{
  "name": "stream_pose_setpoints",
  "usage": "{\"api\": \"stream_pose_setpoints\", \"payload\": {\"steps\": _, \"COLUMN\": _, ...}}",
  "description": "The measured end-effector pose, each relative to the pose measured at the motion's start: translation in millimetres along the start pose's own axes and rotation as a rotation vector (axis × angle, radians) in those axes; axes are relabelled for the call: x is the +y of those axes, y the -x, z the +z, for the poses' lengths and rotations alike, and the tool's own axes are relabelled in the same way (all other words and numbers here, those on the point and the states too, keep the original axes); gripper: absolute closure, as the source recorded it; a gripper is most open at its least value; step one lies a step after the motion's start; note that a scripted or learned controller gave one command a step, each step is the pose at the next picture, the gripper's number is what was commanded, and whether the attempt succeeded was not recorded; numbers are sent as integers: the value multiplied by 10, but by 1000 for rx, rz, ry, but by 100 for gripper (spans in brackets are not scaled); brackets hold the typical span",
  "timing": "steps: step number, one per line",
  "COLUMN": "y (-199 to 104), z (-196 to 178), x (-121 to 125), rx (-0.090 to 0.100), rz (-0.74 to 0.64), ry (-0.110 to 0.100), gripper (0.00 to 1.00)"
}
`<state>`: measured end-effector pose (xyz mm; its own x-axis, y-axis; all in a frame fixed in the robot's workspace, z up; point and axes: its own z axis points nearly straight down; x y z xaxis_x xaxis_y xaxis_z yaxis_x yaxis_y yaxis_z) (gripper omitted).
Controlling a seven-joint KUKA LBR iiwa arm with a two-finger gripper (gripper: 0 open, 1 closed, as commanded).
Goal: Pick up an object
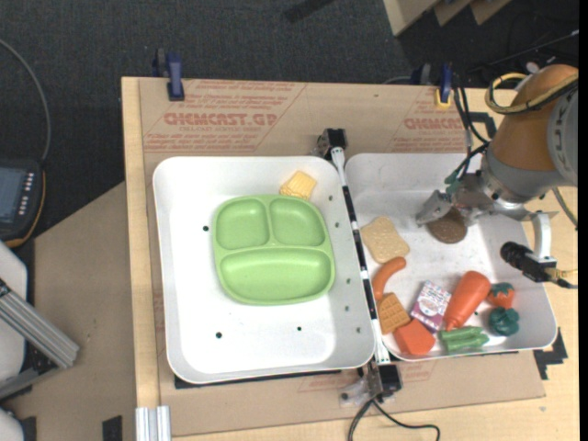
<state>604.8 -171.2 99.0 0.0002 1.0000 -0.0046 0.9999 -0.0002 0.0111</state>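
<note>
The brown disc (449, 231) lies in the right bin (404, 177), near its far side, and you see the tool (447, 208) just over it; whether its fingers are apart you cannot tell.

Light wooden bench top (138, 246) covered by a brown cardboard sheet with red print (239, 113) is carrying two shallow white plastic bins, sitting side by side and touching: left bin (184, 329), right bin (390, 177). Two blue clamps (171, 70) are gripping the sheet's far edge.
</note>
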Motion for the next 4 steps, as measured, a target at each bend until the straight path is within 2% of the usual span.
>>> {"api": "stream_pose_setpoints", "payload": {"steps": 1, "y": 2, "z": -108, "x": 8, "rx": -1, "rz": 0, "ry": 3, "gripper": 100}}
{"api": "stream_pose_setpoints", "payload": {"steps": 2, "y": 252, "z": -354, "x": -661, "rx": 5, "rz": 5, "ry": -15, "gripper": 100}}
{"api": "stream_pose_setpoints", "payload": {"steps": 3, "y": 230, "z": -339, "x": -634, "rx": 5, "rz": 0, "ry": -12, "gripper": 0}}
{"api": "stream_pose_setpoints", "payload": {"steps": 4, "y": -237, "z": 146, "x": -75, "rx": 1, "rz": -5, "ry": -5, "gripper": 0}}
